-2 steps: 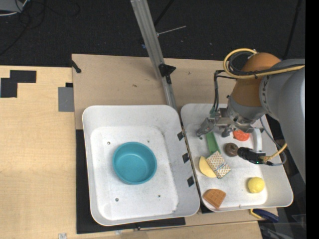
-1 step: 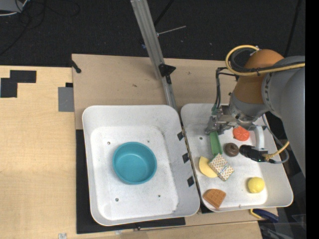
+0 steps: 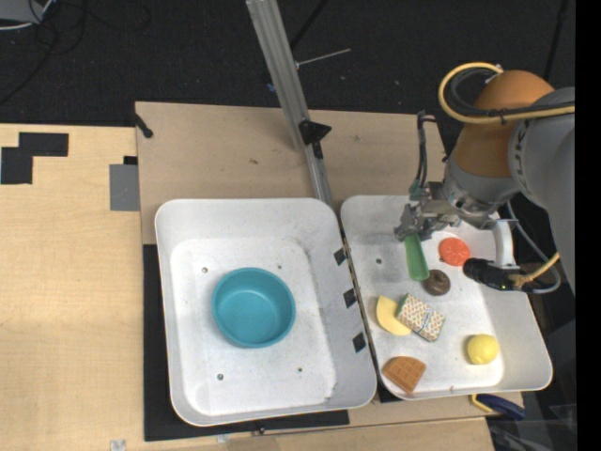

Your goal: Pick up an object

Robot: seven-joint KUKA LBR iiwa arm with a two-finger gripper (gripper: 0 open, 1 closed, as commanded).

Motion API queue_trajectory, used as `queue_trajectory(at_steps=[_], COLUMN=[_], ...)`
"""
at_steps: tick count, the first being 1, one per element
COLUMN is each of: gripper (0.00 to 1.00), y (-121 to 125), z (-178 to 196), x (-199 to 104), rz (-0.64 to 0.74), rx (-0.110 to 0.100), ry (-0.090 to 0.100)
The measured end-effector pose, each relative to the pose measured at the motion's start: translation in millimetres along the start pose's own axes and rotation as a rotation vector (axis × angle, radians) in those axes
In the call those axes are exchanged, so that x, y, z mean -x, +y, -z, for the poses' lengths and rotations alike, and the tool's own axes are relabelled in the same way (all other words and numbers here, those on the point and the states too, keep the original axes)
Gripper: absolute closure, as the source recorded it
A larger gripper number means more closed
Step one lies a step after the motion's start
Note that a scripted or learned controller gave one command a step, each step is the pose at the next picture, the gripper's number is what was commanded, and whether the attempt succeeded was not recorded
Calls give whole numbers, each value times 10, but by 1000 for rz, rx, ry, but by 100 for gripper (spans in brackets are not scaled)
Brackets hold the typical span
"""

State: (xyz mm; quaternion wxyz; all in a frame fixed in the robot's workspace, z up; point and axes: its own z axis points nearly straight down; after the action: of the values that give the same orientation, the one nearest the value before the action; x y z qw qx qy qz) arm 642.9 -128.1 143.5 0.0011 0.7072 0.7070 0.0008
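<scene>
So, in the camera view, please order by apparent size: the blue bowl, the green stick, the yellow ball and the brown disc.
1. blue bowl, clearly the largest
2. green stick
3. yellow ball
4. brown disc
The ball and disc look close in size, so their order is uncertain.

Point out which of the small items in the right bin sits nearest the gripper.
The green stick-shaped item: its top end reaches up to the gripper. The orange-red round piece and brown disc lie farther off, the yellow ball farthest.
</scene>
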Motion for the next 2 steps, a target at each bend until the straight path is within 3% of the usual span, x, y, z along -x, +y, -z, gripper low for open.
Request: queue_trajectory(at_steps=[2], gripper=[100], y=[-49], z=[960], x=[77], rz=[0], rx=[1], ry=[0])
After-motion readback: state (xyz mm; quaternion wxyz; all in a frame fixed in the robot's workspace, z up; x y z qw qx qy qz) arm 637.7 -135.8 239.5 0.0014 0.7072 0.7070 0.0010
